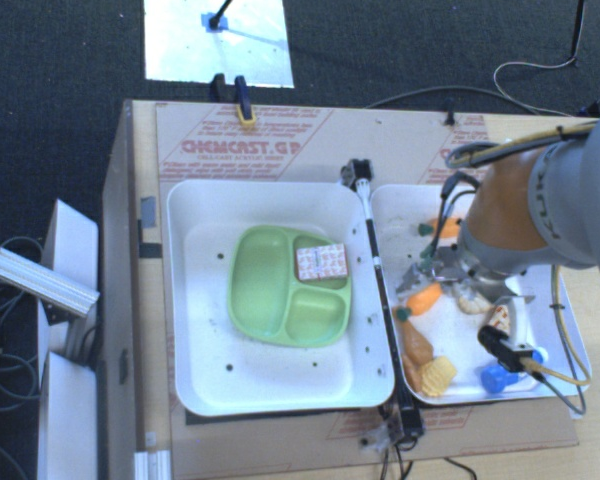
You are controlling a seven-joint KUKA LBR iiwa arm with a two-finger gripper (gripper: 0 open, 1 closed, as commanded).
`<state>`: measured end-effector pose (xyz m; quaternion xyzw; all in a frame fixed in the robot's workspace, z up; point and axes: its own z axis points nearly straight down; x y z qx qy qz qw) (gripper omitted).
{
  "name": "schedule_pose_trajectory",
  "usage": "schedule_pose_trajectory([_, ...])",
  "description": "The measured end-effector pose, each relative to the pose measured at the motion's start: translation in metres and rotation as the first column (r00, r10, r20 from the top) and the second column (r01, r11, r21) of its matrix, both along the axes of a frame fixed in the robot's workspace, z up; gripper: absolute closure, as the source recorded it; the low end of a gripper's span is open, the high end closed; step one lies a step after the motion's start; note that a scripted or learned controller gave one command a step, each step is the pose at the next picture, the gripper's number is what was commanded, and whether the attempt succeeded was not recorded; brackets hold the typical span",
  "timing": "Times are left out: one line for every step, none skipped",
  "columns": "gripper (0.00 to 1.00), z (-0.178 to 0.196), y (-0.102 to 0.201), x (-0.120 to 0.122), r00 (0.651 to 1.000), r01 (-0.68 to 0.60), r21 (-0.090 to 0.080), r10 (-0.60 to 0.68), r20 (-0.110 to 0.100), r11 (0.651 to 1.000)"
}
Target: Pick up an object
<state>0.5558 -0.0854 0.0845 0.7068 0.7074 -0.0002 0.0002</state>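
Note:
The grey arm with its orange band (505, 203) reaches into the right bin (405, 203) from the right. Its gripper (428, 271) hangs low over the bin's left half, just above an orange carrot-like piece (422, 298). Nothing shows between its tips. Below the carrot lie a brown oblong piece (415, 342) and a yellow ridged piece (438, 374). A blue object (494, 377) sits at the bin's front, a beige lump (472, 304) near the wrist, and another orange item (446, 228) behind the gripper. The arm hides much of the bin's right side.
The left bin (205, 218) holds a green divided plate (270, 293) with a small patterned square block (322, 261) on its right compartment. A black bar (376, 268) runs between the bins. Cables (570, 353) trail along the right bin's right edge.

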Motion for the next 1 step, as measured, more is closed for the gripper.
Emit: schedule_pose_trajectory([1.0, 0.0106, 0.0004, 0.001, 1.0, -0.001, 0.0, 0.001, 0.002, 1.0])
